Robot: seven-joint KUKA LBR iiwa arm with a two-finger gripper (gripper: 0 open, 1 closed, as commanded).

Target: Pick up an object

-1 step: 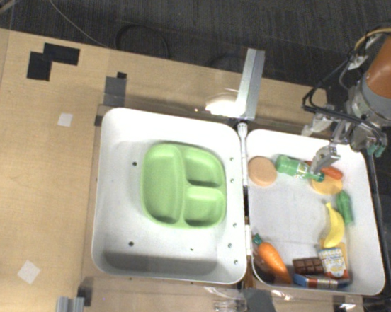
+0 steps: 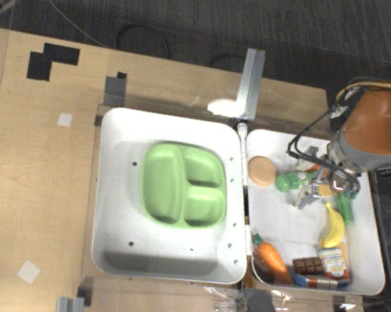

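My gripper (image 2: 314,187) hangs low over the back of the right bin (image 2: 372,282), under the orange band of the arm (image 2: 375,122). Just to its left lies a pale green object (image 2: 288,181), touching or nearly touching the gripper. A tan round bun (image 2: 261,171) rests further left, near the bin's dividing wall. To the right of the gripper lies a dark green item (image 2: 347,206), and a yellow banana (image 2: 332,227) just in front of it. At the front of the bin are an orange carrot (image 2: 272,257) and a brown chocolate bar (image 2: 307,265).
The left bin (image 2: 109,240) holds a green divided plate (image 2: 182,184). A small packet (image 2: 334,259) and a blue item (image 2: 302,279) lie at the right bin's front edge. A metal post (image 2: 251,80) stands behind the bins. Cables loop beside the arm's wrist.
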